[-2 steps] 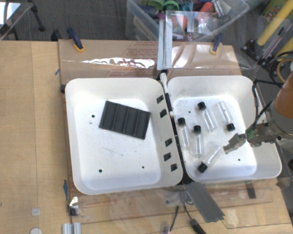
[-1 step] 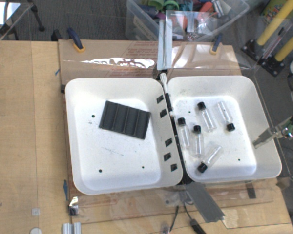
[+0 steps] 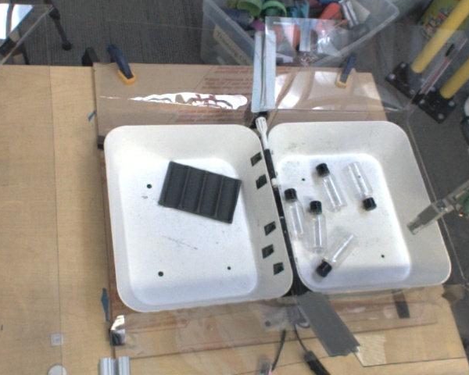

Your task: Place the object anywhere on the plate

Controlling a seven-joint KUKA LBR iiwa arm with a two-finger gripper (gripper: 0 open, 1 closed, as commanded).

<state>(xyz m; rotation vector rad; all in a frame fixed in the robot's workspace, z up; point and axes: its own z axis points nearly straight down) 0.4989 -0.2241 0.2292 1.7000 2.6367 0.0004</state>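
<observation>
A dark ridged rectangular plate (image 3: 200,191) lies flat in the left bin (image 3: 133,280), slightly turned, towards the back. Several clear vials with black caps lie scattered in the right bin (image 3: 391,143); one vial (image 3: 334,255) lies nearest the front and another (image 3: 359,183) towards the back right. My gripper (image 3: 417,224) reaches in low from the right edge as a thin grey metal piece over the right bin's right rim, apart from the vials. Nothing shows in its grasp.
A ridge with black clips (image 3: 267,209) divides the two bins. Behind them stand a metal upright (image 3: 262,69) and a clear tub of colourful items (image 3: 297,10). A dark flat piece (image 3: 328,326) sticks out under the front edge.
</observation>
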